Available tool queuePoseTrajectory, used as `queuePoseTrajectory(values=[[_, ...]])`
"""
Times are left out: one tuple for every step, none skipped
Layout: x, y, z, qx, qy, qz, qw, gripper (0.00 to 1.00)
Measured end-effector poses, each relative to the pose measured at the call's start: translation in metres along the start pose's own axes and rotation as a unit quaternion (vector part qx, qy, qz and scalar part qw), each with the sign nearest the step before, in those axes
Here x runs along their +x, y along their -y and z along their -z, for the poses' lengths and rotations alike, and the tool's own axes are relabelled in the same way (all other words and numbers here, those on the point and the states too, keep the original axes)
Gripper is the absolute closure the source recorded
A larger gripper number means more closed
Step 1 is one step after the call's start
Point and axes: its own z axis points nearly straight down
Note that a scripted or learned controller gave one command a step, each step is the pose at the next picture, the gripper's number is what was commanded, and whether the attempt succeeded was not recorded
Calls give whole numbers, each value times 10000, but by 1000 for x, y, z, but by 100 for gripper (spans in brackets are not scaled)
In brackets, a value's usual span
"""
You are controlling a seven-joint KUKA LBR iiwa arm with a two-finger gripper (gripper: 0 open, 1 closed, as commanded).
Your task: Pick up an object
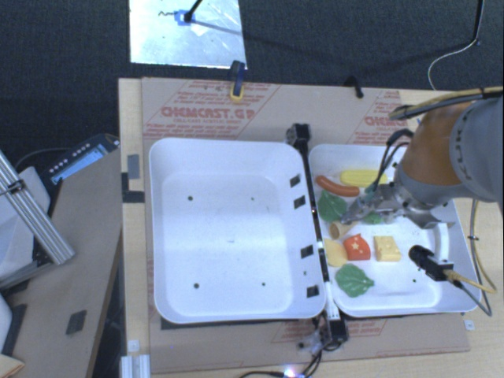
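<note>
The gripper (370, 205) hangs low over the right bin (425, 296); whether it is open or closed, I cannot tell. Just left of it lies a green leaf (331, 207); a red sausage (337, 186) runs crosswise just beyond. The arm (461, 152) reaches in from the right, wrist bent down.

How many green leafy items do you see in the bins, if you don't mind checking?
2, both in the right bin: one green leaf by its left wall, beside the gripper, and another green leaf near the front edge. The arm may hide others.
</note>
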Motion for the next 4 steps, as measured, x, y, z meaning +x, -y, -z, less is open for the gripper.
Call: queuePoseTrajectory(values=[[16, -76, -3, 68, -7, 9, 10000, 0], [15, -75, 7, 29, 1, 9, 10000, 100], [35, -101, 175, -87, 13, 25, 10000, 100], [34, -99, 175, -10, 13, 35, 10000, 100]])
